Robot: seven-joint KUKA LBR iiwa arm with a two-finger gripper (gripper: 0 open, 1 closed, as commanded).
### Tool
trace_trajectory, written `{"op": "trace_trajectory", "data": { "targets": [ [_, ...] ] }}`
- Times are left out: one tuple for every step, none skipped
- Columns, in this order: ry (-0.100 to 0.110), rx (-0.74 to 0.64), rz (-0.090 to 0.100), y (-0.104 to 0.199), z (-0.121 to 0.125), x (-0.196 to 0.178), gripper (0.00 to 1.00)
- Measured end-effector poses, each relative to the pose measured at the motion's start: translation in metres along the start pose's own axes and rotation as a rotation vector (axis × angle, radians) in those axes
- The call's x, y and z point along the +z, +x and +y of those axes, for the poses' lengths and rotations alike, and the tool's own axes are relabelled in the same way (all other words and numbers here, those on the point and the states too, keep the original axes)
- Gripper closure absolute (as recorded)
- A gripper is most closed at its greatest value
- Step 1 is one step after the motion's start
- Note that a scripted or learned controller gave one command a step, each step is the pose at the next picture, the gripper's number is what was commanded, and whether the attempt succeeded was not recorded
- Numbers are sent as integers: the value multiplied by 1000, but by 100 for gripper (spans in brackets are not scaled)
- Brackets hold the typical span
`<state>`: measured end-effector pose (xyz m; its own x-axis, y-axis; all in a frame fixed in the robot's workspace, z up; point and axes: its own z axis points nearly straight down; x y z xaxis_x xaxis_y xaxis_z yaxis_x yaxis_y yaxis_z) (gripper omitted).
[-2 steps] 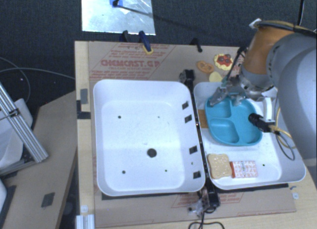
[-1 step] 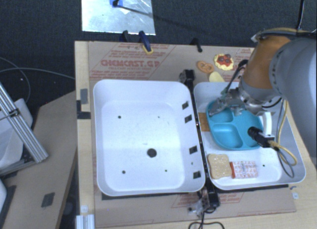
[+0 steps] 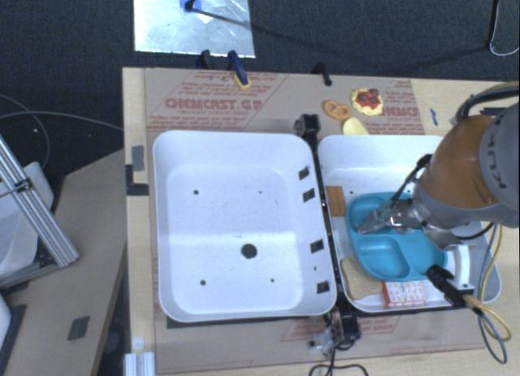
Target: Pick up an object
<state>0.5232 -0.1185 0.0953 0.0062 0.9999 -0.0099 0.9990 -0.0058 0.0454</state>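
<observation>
Approach step, by my reading: the gripper point(image 3: 379, 222) sits low in the right bin point(image 3: 366, 153), at the far-left rim of the blue dish point(image 3: 388, 254). I cannot tell its state. Next move calls for a confirmed grasp before lifting. The arm point(image 3: 463, 173) hides the bin's right side; near items are indistinct.

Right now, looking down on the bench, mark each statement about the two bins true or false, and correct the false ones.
1. A blue dish lies in the right bin. True.
2. The gripper is over the left bin. False: it is over the right bin, at the blue dish.
3. A red-patterned packet lies near the right bin's front edge. True.
4. The small food toys lie inside the left bin. False: they lie on the cardboard behind the right bin.
</observation>
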Motion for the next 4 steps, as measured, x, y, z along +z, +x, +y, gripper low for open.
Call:
{"op": "trace_trajectory", "data": {
  "targets": [
    [26,-12,3,35,44,7,0],
    [24,-10,6,30,38,6,0],
    [18,-9,4,26,26,5,0],
    [1,-4,-10,19,30,-9,100]
  ]
}}
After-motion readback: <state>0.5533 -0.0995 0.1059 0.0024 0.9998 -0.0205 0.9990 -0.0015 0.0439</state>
